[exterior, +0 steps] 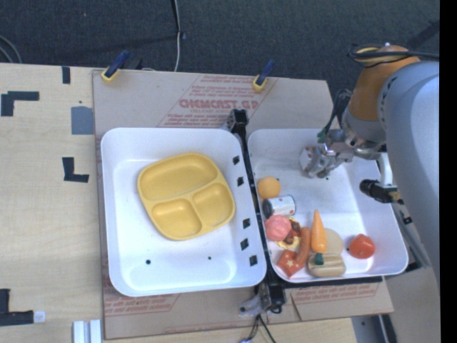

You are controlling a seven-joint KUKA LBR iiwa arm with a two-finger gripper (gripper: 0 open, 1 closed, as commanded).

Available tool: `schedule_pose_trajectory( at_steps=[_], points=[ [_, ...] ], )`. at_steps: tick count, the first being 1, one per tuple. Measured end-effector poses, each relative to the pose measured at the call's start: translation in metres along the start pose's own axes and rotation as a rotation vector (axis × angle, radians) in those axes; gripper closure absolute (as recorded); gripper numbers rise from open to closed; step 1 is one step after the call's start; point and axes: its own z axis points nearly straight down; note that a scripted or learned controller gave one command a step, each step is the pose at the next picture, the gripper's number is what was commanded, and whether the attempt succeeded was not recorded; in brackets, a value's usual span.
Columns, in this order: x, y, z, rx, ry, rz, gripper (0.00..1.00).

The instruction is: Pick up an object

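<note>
The arm [400,98] leans in over the right bin [335,138], and its gripper [319,164] hangs over bare white floor near that bin's far edge. Nothing sits between its fingers; whether they are spread or closed I cannot tell from here.

The yellow divided plate [187,194] fills the middle of the left bin [114,213], well apart from the gripper.

The pickable things crowd the right bin's near edge: a carrot [318,233] touching a pink piece [278,229], a small can [280,206] just beside an orange ball [268,187] against the left wall, and a red tomato [361,246] off by itself toward the near right corner.

My worry is a straight descent closing on nothing, since no toy lies under it. In the heap, the fingers could jam between neighbours, or the ball could roll away.
</note>
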Motion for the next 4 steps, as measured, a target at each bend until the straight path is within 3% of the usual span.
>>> schedule_pose_trajectory(
  at_steps=[3, 4],
  points=[
    [-0.004, 0.001, 0.001, 0.004, 0.013, -0.003, 0.00],
    [0.010, 0.000, 0.001, 0.000, -0.001, 0.000, 0.00]
  ],
)
